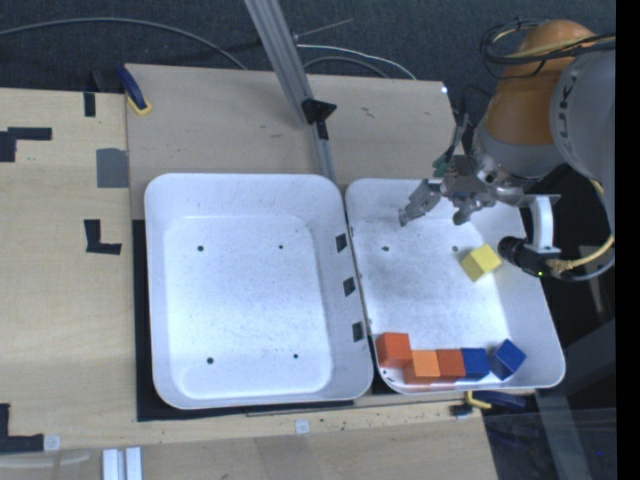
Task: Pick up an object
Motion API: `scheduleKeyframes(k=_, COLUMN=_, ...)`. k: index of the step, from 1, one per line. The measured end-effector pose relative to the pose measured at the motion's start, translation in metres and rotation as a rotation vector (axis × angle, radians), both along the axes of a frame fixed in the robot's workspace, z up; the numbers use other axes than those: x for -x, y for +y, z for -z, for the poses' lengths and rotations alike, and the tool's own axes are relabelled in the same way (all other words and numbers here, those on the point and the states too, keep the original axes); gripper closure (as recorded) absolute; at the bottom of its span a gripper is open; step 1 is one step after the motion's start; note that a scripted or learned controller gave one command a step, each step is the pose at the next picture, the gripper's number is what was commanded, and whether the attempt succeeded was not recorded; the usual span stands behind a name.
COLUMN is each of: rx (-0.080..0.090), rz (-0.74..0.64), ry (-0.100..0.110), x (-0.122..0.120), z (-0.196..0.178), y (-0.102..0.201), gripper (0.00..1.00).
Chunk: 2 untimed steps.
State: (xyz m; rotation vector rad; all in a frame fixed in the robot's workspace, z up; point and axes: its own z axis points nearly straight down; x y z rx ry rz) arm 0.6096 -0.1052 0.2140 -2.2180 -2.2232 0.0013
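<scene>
Gripper (440, 206) spread open over the right bin (400, 268) — grasping nothing; yellow block (480, 261) lies nearby.

The arm (590, 98) is grey with a rounded orange band above the wrist and dark lettering on its shell. Black cables loop over the band. The gripper (438, 206) is grey metal with two slim fingers.

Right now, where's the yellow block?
The yellow block lies alone in the right bin, near its right wall, below the pincer and apart from the blocks along the bin's near edge.
</scene>
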Motion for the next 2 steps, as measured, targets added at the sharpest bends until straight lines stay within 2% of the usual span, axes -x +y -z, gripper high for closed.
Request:
scheduleKeyframes(k=1, rx=0.005, rz=0.008, ry=0.002, x=0.0045, z=0.0285, y=-0.0871, gripper=0.0)
scheduleKeyframes(k=2, rx=0.002, rz=0.002, ry=0.0, x=0.0026, z=0.027, y=-0.0819, gripper=0.0)
